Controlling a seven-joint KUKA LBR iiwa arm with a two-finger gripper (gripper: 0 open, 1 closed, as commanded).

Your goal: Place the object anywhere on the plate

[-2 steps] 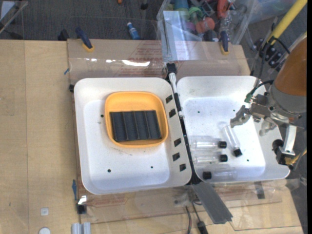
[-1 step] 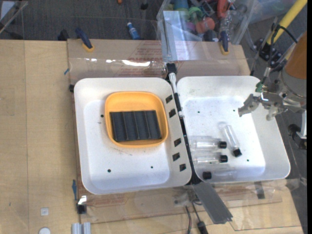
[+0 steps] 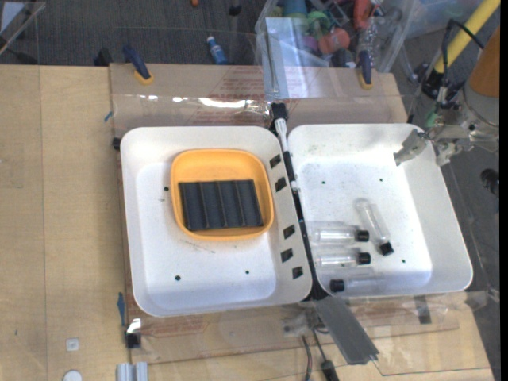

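Camera view has the orange plate (image 3: pixel 222 191) in the left bin (image 3: pixel 151 284), a black ridged block (image 3: pixel 220 205) on it. Right of the plate, three clear vials (image 3: pixel 343 234) lie in the other bin (image 3: pixel 444 252). Hand (image 3: pixel 414 145) sits over that bin's far corner; can't tell its grip.

Plate (image 3: pixel 222 163): orange-yellow, w/ a dark grey ribbed block (image 3: pixel 221 205) on it, 4 ridges. Both bins white: left bin (image 3: pixel 151 276) plain w/ a few black dots, right bin (image 3: pixel 444 252) speckled w/ fine dark flecks. Three tubes (image 3: pixel 343 233) clear w/ black caps. Divider betw. bins black w/ white strip. Surface (image 3: pixel 55 213) pale tan wood grain. Hand (image 3: pixel 432 140) grey-silver w/ green bit.
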